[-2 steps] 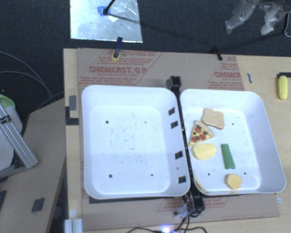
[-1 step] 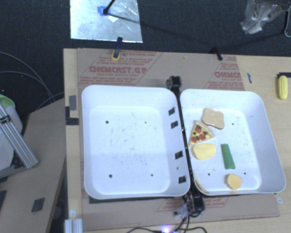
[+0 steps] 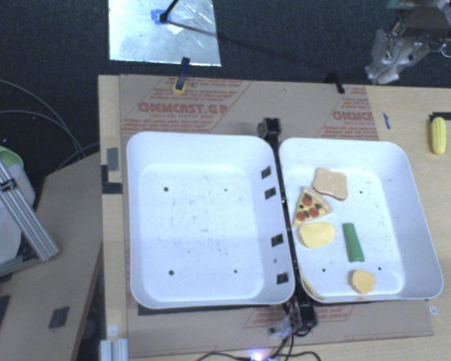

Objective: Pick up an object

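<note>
The right bin [image 3: 419,215] holds several toy foods. A tan toast slice [image 3: 331,183] lies near its back left, with a pizza slice [image 3: 311,207] just in front of it. A pale yellow oval piece [image 3: 316,235] sits below the pizza. To its right lies a green stick [image 3: 352,242], and a small orange-yellow piece [image 3: 363,281] rests near the front wall. My gripper [image 3: 389,57] hangs at the top right, beyond the bench's far edge and well away from the bin. Nothing shows in it.
The left bin [image 3: 203,216] sits beside the right one, joined by black clips [image 3: 274,194]. A yellow corn-like piece [image 3: 437,134] lies on the bench at the far right. A shiny metal sheet [image 3: 164,21] lies on the floor behind the bench.
</note>
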Motion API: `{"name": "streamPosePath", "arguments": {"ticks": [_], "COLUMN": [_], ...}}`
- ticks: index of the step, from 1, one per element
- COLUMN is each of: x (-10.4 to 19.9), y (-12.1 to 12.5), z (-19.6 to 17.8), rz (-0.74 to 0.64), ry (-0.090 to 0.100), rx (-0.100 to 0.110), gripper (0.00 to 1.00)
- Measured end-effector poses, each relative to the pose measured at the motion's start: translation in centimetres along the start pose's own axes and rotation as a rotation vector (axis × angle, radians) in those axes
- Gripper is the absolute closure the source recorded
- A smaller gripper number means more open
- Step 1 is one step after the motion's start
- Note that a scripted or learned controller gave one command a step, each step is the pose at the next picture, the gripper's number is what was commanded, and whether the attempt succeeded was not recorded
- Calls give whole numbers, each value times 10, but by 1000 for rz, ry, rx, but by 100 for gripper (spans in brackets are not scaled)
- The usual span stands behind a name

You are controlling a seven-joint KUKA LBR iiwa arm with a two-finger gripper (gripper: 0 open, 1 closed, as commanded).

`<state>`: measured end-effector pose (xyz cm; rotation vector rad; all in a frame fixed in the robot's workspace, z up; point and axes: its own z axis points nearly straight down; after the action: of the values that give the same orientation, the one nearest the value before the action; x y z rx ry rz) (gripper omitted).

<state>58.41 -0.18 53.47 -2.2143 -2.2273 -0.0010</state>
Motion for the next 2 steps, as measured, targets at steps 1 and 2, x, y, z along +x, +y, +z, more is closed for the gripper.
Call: {"name": "streamPosePath", "arguments": {"ticks": [1, 2], "x": [2, 7], "y": [-73, -99], "z": [-2, 88], "rz": [1, 5], "ry": [0, -1], "rx": [-4, 6], "gripper": [100, 100]}}
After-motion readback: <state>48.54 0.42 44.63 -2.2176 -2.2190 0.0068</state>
